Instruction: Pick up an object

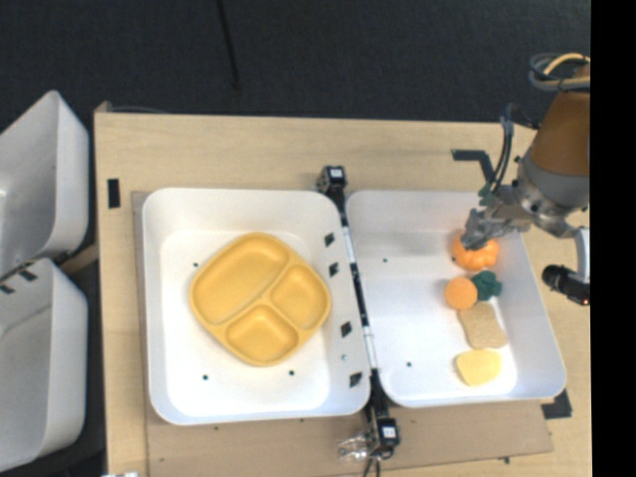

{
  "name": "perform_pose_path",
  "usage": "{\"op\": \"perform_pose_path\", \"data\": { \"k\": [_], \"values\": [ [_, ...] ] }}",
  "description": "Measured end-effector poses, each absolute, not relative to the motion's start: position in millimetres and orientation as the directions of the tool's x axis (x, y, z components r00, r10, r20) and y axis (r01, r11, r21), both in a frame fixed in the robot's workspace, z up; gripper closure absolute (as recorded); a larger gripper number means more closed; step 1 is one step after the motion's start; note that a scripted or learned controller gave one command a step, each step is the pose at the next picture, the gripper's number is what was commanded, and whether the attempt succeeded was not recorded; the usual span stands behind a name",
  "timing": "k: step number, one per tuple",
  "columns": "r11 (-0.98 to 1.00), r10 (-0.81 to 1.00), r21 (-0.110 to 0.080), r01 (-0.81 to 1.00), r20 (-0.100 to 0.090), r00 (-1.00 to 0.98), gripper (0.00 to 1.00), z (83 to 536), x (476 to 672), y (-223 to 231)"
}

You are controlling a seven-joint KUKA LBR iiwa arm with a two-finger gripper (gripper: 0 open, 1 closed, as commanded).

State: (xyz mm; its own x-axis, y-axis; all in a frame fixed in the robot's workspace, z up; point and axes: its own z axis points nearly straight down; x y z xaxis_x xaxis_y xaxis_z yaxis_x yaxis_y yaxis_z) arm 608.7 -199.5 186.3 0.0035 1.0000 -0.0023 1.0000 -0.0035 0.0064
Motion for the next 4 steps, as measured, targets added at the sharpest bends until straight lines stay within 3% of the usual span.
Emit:
{"op": "perform_pose_path", "data": {
  "k": [2,4],
  "values": [
    [0.003,1.0,0.005,1.0,-0.001,-0.003,1.0,262.2,608.7,-203.1],
    [0.006,1.0,0.002,1.0,0.001,-0.006,1.0,261.1,617.6,-115.0]
  ]
}}
